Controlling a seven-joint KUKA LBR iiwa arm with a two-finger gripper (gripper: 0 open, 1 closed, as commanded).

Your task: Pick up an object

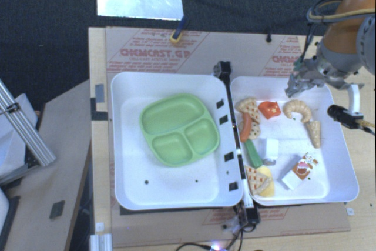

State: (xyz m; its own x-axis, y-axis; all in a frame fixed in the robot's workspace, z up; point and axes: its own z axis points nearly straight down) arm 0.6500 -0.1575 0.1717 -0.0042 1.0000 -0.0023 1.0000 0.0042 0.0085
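Camera view finds a croissant (298, 109) lying near the back of the right bin (343, 153), beside a red tomato piece (269, 109), with the tool (295, 89) poised just above it, its grip state indiscernible.

The hand (295, 87) hovers over the right bin (338, 153), near a croissant (297, 108).
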